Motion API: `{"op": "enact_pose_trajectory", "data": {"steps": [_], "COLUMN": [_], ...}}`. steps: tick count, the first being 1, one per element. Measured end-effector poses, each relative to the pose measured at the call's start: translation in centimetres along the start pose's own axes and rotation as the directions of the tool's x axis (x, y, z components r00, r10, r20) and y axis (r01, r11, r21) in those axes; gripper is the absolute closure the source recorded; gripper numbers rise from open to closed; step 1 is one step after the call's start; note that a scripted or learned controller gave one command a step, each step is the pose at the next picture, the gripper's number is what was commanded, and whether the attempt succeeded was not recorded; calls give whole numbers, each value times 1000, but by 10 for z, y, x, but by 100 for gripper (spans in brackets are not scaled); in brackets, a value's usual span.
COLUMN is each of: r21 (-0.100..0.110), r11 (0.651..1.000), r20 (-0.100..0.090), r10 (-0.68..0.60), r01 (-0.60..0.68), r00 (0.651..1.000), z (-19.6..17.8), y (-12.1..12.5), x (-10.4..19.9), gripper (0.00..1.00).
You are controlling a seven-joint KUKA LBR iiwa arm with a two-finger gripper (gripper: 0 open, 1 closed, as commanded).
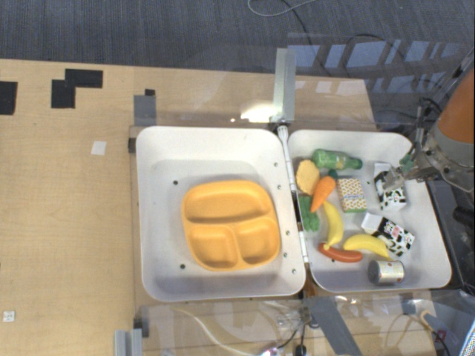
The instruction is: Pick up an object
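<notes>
The right bin (438, 269) holds several toy items. Among them are a green bottle (335, 159), a carrot (322, 192), a patterned small box (352, 195), two bananas (334, 224) (367, 244), a red sausage (341, 254) and a silver can (386, 271). Two cow-patterned cartons lie at the right, one (392, 196) higher in the view than the other (398, 236). My gripper (395, 175) hangs at the bin's right side, just above the upper carton and close to it. Nothing can be seen held in it.
The left bin (159, 273) carries an orange divided plate (228, 224). A metal divider rail (292, 199) separates the two bins. A yellow potato-like piece (307, 176) and a green vegetable (306, 215) lie beside the rail. The arm (454, 128) comes in over the right bin's far right corner.
</notes>
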State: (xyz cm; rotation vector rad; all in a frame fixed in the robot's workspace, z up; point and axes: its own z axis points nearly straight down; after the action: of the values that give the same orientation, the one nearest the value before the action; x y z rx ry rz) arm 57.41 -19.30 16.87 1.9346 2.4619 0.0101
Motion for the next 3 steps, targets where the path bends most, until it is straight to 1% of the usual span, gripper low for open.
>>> {"op": "enact_pose_trajectory", "data": {"steps": [1, 2, 3], "r21": [6, 6, -23], "r11": [976, 976, 978], "r20": [-1, 0, 9], "r10": [216, 216, 207], "r01": [-216, -216, -207], "r00": [976, 976, 978], "z": [17, 17, 55], "y": [62, 62, 22], "x": [30, 29, -6], "gripper": [100, 0, 0]}}
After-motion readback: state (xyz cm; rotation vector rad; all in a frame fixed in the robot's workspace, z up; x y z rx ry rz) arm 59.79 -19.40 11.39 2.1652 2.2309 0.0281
